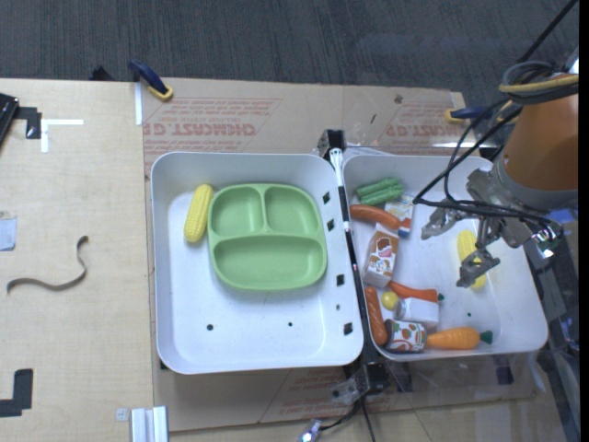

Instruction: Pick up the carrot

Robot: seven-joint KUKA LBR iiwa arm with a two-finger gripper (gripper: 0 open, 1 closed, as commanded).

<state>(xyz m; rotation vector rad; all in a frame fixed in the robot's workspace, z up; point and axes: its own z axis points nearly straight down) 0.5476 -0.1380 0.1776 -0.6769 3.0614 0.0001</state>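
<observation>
In the right bin (525, 325), along its near wall, the carrot (453, 339) lies flat with its long axis running left to right, the green-tipped end toward the right and the blunt orange end toward the left, just beside a small printed carton (406, 336). It is smooth, glossy plastic, tapered and rounded. A second slender orange piece (416, 293) with a green tip lies a little farther back, angled, and a third one (372, 215) sits near the far end beside a ridged green pea pod (380, 191). A boxy printed carton (381, 256) stands along the left side of that bin, with another orange stick (374, 311) below it.

The end effector (477, 247) hangs over the middle right of the bin, above a yellow corn piece (468, 244) (partly hidden by the metal fingers); whether the fingers are apart or together cannot be told. It sits well apart from the carrot, which lies nearer the camera. Bare white floor lies between the two, and to the right of the carrot up to the bin's wall.

The left bin (248, 339) holds a smooth green divided plate (268, 236) and a bumpy yellow corn cob (197, 213) just beside its left rim. Both bins rest on a cardboard-covered surface (74, 191).
</observation>
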